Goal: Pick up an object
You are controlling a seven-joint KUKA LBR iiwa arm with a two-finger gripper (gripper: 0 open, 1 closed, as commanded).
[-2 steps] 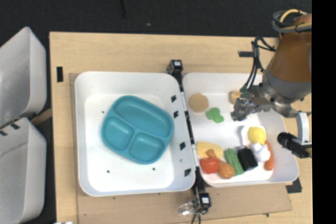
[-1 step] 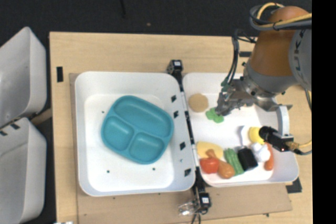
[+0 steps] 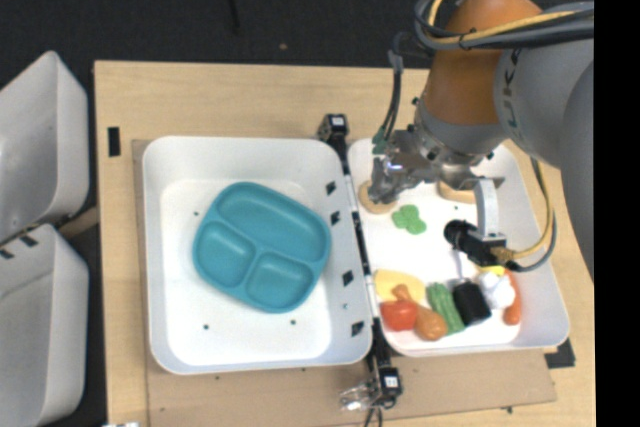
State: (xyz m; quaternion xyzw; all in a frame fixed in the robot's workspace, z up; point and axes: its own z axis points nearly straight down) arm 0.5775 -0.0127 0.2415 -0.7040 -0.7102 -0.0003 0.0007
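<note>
Though jaws' [image 3: 385, 177] state unclear, smooth teal compartmented plate [image 3: 262, 246], glossy white bin [image 3: 160, 215].

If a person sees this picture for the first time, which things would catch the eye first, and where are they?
The eye likely goes first to the teal divided plate, lying alone in the left bin. Next comes the grey arm with its orange band, reaching in from the right, with its gripper low over the far left corner of the right bin. A colourful cluster of small toys fills that bin's near edge.
</note>
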